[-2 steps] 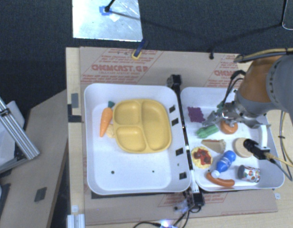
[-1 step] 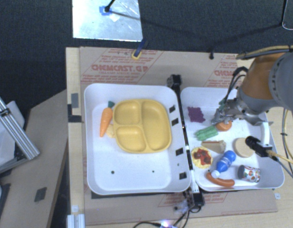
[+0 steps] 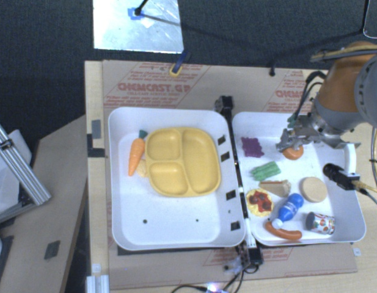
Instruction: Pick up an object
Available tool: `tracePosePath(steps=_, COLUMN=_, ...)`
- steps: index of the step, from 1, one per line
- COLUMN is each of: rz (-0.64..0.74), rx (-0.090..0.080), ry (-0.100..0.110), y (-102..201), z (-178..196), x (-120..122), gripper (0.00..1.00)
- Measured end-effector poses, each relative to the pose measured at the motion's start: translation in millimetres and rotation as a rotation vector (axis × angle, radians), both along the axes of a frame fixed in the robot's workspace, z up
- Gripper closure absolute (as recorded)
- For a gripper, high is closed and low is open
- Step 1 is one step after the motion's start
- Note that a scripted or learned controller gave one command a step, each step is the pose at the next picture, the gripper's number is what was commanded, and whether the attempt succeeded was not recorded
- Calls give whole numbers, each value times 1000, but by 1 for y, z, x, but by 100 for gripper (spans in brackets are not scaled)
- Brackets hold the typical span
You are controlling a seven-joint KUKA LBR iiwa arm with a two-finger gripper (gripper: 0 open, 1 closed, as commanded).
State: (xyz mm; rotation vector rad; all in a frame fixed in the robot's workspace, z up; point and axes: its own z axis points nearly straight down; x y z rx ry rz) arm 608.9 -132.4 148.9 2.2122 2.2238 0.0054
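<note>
My gripper [image 3: 292, 142] hangs low over the far part of the right bin [image 3: 357, 224], right over a small orange piece [image 3: 293, 153] that peeks out just below its fingers. Whether it touches that piece I cannot tell. Other items in the right bin are purple grapes [image 3: 252, 146], a green vegetable [image 3: 265, 170], a bread slice [image 3: 275, 187], a pizza slice [image 3: 259, 201], a blue bottle [image 3: 288, 207], a tan round cookie [image 3: 313, 189], a hot dog [image 3: 283, 231] and a printed cup [image 3: 320, 223].
The left bin [image 3: 118, 224] holds a yellow divided plate [image 3: 179, 162] and a carrot [image 3: 135, 155] at its left. A black divider clip strip [image 3: 234, 163] runs between the bins. The arm's grey and orange body [image 3: 350, 93] looms over the right bin's far right corner.
</note>
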Motion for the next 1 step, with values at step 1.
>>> tracePosePath(steps=1, rz=0, rx=0, ry=-3, y=1, z=64, x=-3, gripper=100)
